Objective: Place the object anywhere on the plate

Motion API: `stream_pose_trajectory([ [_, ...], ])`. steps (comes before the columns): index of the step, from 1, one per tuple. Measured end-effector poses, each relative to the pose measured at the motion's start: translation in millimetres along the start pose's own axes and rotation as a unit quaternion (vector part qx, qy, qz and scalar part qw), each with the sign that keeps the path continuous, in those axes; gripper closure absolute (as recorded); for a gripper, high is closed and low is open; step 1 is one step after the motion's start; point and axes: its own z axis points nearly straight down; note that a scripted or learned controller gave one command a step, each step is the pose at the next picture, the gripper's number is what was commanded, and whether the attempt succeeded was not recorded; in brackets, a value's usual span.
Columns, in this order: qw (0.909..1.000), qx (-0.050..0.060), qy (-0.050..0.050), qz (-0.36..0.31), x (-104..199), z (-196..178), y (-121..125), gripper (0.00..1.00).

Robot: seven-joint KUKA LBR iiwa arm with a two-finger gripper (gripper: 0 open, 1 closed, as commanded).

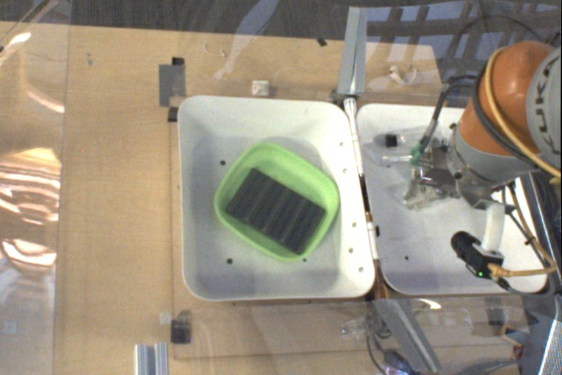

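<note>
Sitting in the left bin (198, 277), the green plate (277, 202) makes a fixed landmark; it lies tilted to the bin's walls, roughly mid-floor, and a dark ribbed slab (274, 208) covers most of its inside, leaving only the green rim bare; whether that slab is part of the plate or something laid on it, I cannot tell. Right of the plate, across the divide between the two bins, the right bin (413, 272) holds the action; the arm (518, 114) reaches in from the far side of that bin, its orange band high above the floor, because everything loose lies there and not beside the plate. The gripper (428, 178) hangs low over the right bin, well apart from the plate; cables and metal parts crowd it, so whether it is apart, together, or clamped on anything cannot be told. A small dark thing (387, 140) lies beyond the gripper, near the bin's far wall, right of the plate; it may be the object, though it is too small to be sure. By my judgement nothing has yet been carried across; a lift and a leftward carry over the divide remain.
</note>
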Motion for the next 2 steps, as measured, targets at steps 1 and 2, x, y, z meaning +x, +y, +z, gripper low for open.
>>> stream_pose_trajectory([
  [1, 0.9947, -0.001, 0.000, -0.103, 34, -6, 27, 1.00],
  [2, 0.9865, -0.001, 0.000, -0.164, 135, -1, 10, 1.00],
])
